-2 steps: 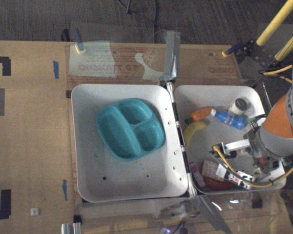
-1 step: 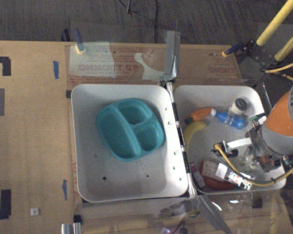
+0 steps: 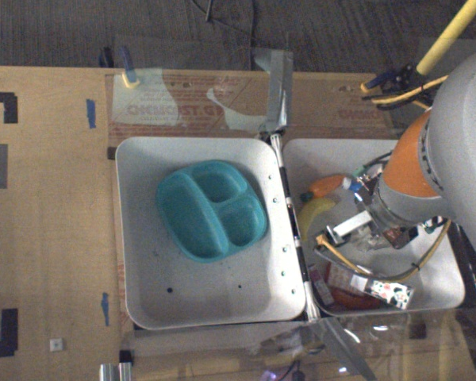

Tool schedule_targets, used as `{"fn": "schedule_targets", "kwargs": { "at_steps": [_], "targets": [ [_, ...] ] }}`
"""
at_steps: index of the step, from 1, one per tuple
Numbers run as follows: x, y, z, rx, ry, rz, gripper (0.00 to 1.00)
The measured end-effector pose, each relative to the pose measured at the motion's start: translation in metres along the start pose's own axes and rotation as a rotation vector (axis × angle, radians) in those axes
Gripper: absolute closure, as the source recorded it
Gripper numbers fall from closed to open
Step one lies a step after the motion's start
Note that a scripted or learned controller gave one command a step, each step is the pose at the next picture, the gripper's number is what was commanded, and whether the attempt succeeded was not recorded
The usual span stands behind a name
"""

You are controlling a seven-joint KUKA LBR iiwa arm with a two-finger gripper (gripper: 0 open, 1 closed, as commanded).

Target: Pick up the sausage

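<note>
In the right bin (image 3: 452, 288), a reddish-brown sausage (image 3: 345, 298) lies near the front wall. It is partly covered by a flat red-and-white packet (image 3: 385, 290) with dots on it. My gripper (image 3: 351, 232) hangs low over the middle of this bin, just behind the sausage and beside a yellow banana-like piece (image 3: 317, 209). The grey wrist with its orange band (image 3: 408, 173) covers the bin's right half. Nothing can be seen held in the gripper.
An orange carrot-like piece (image 3: 328, 185) lies at the back of the right bin. The left bin (image 3: 143, 292) holds a teal divided plate (image 3: 213, 209). Cables loop around the wrist. A narrow rim (image 3: 289, 228) separates the two bins.
</note>
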State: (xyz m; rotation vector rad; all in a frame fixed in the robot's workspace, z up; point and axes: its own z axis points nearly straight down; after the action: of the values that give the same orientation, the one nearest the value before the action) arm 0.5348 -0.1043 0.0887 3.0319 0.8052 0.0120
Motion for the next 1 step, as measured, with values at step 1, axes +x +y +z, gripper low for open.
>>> {"fn": "schedule_targets", "kwargs": {
  "at_steps": [1],
  "targets": [
    [0.0007, -0.0009, 0.0005, 0.002, 0.000, -0.002, 0.00]
  ]
}}
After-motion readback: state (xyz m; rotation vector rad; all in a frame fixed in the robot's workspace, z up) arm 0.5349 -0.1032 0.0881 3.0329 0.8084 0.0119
